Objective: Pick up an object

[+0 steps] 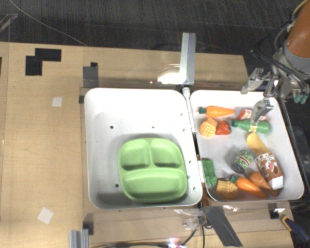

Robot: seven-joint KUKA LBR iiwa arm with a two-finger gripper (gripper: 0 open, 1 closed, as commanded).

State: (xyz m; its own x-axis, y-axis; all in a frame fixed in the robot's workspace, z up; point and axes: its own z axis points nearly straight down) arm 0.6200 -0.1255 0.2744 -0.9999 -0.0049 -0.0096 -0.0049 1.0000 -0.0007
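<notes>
Here, descent phase: gripper (262,109) hangs over right bin's (294,154) far end, just above green bottle (251,125); finger state not readable, nothing visibly held. Next move, by judgement: drop straight onto bottle and close. Tight there: carrot (217,110), banana (257,143) and far rim crowd in. Left bin (101,138) has open floor around green tray (153,169).

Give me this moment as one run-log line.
claw: over right bin, above green bottle | grasp: none seen | left bin: green tray | status: pick pending
</notes>
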